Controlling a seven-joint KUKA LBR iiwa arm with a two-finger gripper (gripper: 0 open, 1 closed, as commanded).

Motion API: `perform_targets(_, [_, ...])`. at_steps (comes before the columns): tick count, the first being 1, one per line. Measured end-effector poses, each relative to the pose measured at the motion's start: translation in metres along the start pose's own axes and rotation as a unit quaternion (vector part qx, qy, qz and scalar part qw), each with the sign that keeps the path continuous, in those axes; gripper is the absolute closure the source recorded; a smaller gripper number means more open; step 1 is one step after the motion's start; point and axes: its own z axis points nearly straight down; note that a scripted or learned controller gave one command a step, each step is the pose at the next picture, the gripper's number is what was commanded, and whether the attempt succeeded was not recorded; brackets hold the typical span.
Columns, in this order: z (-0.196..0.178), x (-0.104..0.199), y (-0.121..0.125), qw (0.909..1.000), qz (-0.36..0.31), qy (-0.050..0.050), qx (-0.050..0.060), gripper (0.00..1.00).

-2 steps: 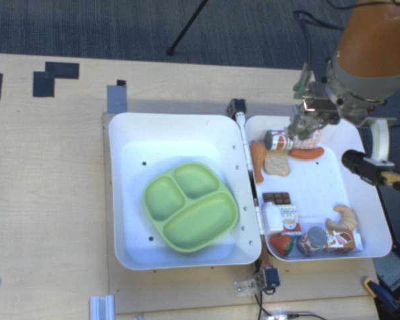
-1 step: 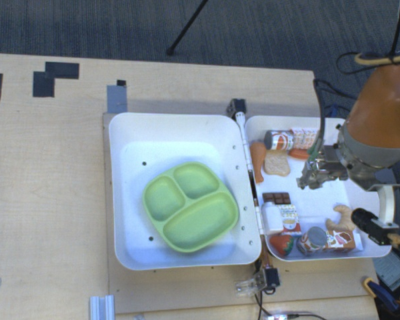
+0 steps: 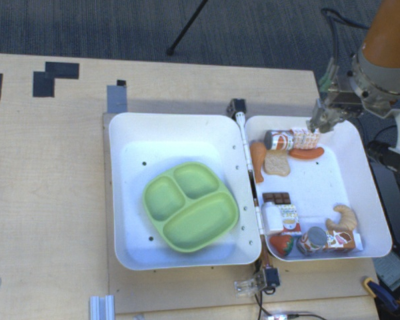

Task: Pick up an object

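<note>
My gripper [image 3: 319, 123] hangs over the far edge of the right bin [image 3: 367, 179], just above and right of a pink-and-white packet [image 3: 306, 139]. That packet lies beside a small tin can [image 3: 279, 139] on its side. A red sausage [image 3: 307, 154] sits just in front of them. Nothing shows as held in the gripper. At the bin's left wall lie an orange carrot [image 3: 257, 160] and a bread slice [image 3: 277, 165].
Near the right bin's front lie a chocolate bar [image 3: 276, 198], a white carton [image 3: 284, 217], a red fruit [image 3: 282, 245], a jar [image 3: 314, 240] and a croissant [image 3: 344, 217]. The left bin [image 3: 130, 179] holds a green divided plate [image 3: 190, 205].
</note>
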Motion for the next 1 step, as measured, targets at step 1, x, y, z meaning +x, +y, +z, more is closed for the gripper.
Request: perform_targets(1, [0.1792, -0.0382, -0.0012, 1.0000, 0.002, 0.000, 0.004, 1.00])
